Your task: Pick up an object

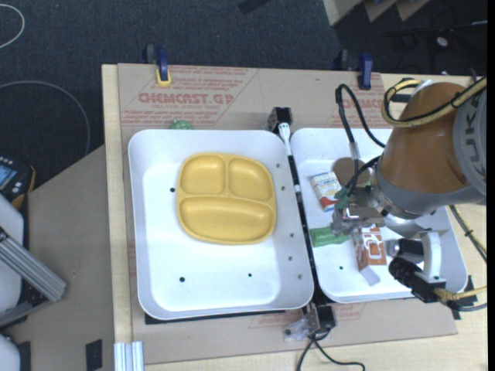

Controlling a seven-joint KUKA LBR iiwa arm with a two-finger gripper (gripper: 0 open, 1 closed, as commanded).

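Jaws point(346, 216) of the KUKA arm point(429, 149) sit low in the right bin point(329, 280), near its left wall, but the metal wrist parts crowd them so closely that I cannot tell how they stand, or whether anything sits between them. Just under and left of the jaws lies a green object point(325, 238), flat on the bin floor and reaching toward the dividing wall. Up and left of the jaws is a small white packet point(324, 186) with red and blue print, lying flat. Down and right of the jaws is an orange-brown packet point(373, 250) with white markings, and a pale grey scrap point(371, 277) shows beyond its lower end. The arm's orange band bulks over the upper right part of this bin, with black cables looping across it and a black fitting point(414, 277) hanging below the wrist.

Left of the jaws, past the black strip where the two bins meet, the left bin point(155, 230) holds a yellow divided plate point(227, 197), which has two small compartments at the top and one wide one below, and lies flat in the bin's upper middle, well apart from the jaws. Both bins rest on a brown board point(193, 87) printed with red lettering, fixed to the worktop by blue clamps point(162, 60) along its far edge.
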